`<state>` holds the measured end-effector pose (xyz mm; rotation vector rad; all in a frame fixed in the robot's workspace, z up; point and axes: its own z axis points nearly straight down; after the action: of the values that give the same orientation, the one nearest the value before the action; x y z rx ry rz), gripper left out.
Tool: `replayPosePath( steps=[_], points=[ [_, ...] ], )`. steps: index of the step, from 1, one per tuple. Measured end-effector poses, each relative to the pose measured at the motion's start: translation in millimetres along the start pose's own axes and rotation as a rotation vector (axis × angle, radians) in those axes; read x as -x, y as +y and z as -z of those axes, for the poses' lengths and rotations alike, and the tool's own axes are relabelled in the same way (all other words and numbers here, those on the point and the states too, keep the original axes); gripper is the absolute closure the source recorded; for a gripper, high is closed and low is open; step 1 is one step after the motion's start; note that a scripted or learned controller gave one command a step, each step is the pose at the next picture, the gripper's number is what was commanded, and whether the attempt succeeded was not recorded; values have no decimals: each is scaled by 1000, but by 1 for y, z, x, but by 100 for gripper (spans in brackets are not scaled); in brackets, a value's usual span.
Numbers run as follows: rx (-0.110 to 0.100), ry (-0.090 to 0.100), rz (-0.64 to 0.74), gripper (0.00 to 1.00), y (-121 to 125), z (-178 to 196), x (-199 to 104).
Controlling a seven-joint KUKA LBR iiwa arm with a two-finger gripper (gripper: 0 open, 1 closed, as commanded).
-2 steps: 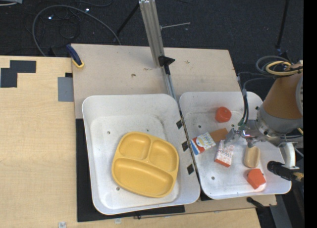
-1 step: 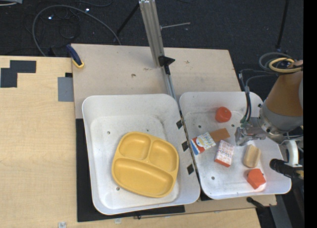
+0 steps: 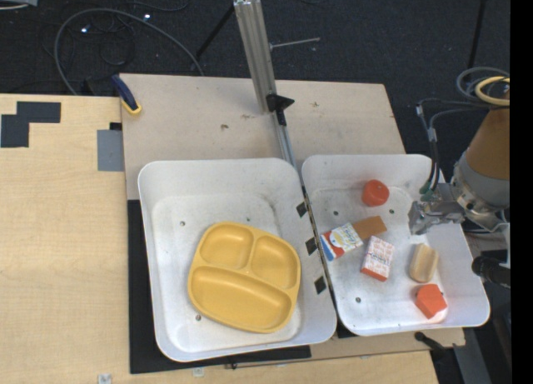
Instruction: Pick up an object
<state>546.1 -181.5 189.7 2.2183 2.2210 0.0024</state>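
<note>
My gripper [image 3: 419, 217] hangs over the right part of the right bin [image 3: 358, 166], reaching in from the right edge. Just below it in the view lies a tan block [image 3: 422, 262]. An orange-red cube [image 3: 430, 300] sits near the bin's front right corner. A red-and-white box [image 3: 377, 258] lies mid-bin, with a blue, white and red carton [image 3: 341, 241] to its left and a brown block [image 3: 369, 227] above it. A red round object [image 3: 376, 192] rests toward the back. Nothing is visibly held.
The left bin [image 3: 166, 199] holds a yellow divided plate [image 3: 244, 276]. A metal post [image 3: 256, 49] rises behind the gap between the bins. Cables lie on the dark floor at the back.
</note>
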Motion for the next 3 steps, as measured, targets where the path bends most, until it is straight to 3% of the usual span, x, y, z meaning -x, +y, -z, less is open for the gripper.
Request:
replayPosePath(
  steps=[1, 2, 3],
  points=[
    [1, -1, 0, 100, 1, 63, 5],
    [-2, 1, 1, 100, 2, 82, 6],
    [-4, 2, 4, 100, 16, 81, -45]
  ],
)
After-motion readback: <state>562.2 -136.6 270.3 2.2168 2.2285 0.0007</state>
